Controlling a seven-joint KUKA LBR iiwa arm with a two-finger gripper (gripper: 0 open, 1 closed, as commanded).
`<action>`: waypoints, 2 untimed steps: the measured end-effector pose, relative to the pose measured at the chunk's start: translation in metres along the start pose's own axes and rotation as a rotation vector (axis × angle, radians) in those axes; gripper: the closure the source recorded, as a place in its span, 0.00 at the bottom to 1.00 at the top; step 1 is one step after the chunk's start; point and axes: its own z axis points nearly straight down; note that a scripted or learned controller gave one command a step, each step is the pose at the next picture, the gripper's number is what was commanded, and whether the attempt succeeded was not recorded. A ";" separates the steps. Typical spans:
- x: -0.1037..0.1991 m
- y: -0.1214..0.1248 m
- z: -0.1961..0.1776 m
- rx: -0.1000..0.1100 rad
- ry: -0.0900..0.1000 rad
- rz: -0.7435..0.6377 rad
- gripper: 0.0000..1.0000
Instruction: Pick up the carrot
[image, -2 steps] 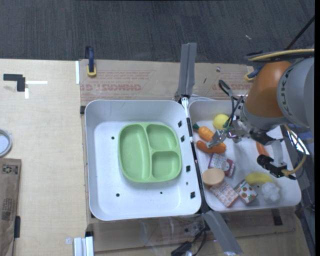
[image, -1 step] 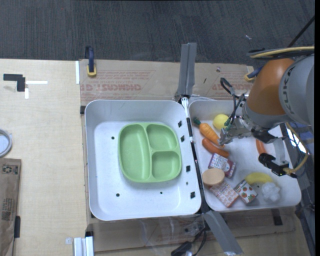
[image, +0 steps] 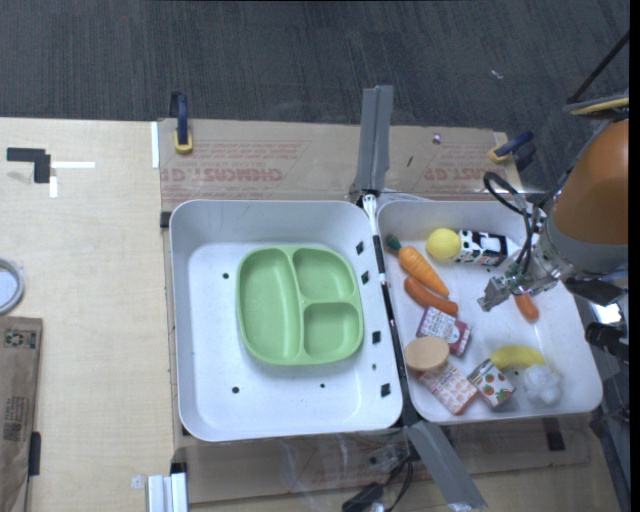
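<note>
We are over a pale wooden bench (image: 80, 230) with dark carpet behind it. A sheet of printed cardboard (image: 270, 160) is clamped down under two shallow white bins. Straight to the right bin (image: 585, 395), where the action is.

The carrot (image: 417, 266) lies along that bin's left side, slanting, its green top pointing to the far left corner. Just below and nearly parallel sits a second carrot (image: 430, 294), shorter and very close to the first.

Further right, the gripper (image: 515, 292) is down inside the bin, well apart from both carrots. A small orange piece (image: 527, 306) sits right at its tip. It looks carrot-coloured, but we cannot tell whether the gripper is clenched on it or merely beside it. Behind it rises the grey arm, its orange band (image: 600, 180) bulging in from the right, with black cables looping by the wrist.

Around the carrots, a lemon (image: 443, 243) rests at the far wall, touching a black-and-white cow-patterned toy (image: 483, 247). Nearer to us are:
- a red-and-white packet (image: 444, 329)
- a round tan disc (image: 427, 353)
- another patterned packet (image: 450, 389)
- a small carton with a fruit print (image: 493, 385)
- a banana (image: 518, 355)
- a white fluffy lump (image: 543, 381) in the near right corner

Across the divider, the left bin (image: 200, 400) holds a green three-compartment plate (image: 262, 305) near its middle. Out at the left edge of the bench, we catch a roll of tape (image: 6, 288) and a brown paper bag (image: 16, 385).
</note>
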 end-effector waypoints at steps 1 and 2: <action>0.114 -0.008 -0.024 0.002 0.001 0.245 1.00; 0.082 0.014 -0.023 0.004 -0.002 0.722 1.00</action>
